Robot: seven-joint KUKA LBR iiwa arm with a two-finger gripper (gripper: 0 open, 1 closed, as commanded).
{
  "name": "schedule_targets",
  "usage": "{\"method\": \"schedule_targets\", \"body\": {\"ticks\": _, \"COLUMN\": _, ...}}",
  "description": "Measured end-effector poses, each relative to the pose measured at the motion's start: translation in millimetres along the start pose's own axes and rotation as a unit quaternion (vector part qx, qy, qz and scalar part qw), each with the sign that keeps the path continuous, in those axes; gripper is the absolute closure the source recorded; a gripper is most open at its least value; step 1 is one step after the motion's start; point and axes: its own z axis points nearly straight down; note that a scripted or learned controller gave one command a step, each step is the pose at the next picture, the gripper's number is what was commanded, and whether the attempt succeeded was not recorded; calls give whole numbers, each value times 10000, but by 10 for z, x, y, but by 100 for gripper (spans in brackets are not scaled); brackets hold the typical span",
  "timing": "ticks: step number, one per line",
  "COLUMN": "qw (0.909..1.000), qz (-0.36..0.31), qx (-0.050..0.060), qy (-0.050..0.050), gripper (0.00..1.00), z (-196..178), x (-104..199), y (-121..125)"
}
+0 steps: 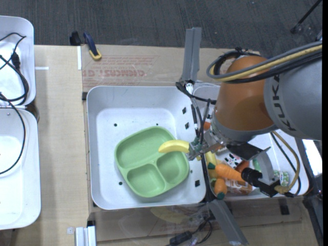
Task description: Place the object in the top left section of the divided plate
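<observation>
A green divided plate [134, 164] lies in the left bin [102, 137], with one large section at its upper left and two smaller ones at its lower right. A yellow banana [173, 146] hangs over the plate's upper right rim, just above the divider by the right small section. My gripper [197, 150] is at the banana's right end, near the wall between the bins, and its fingers are shut on that end. The orange-banded wrist [246, 104] looms over the right bin and hides much of it.
The right bin [294, 186] holds orange carrot toys [228, 172] and several other small items, partly under the arm. A grey post [192, 53] rises behind the bins. A blue and yellow clamp [92, 46] lies on the cardboard at the back. White trays with black cables [13, 70] stand at far left.
</observation>
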Motion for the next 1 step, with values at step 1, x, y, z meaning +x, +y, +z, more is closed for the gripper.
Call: {"method": "schedule_targets", "body": {"ticks": 1, "qw": 10000, "qz": 7, "qx": -2, "qy": -2, "gripper": 0, "z": -2, "x": -6, "y": -1}}
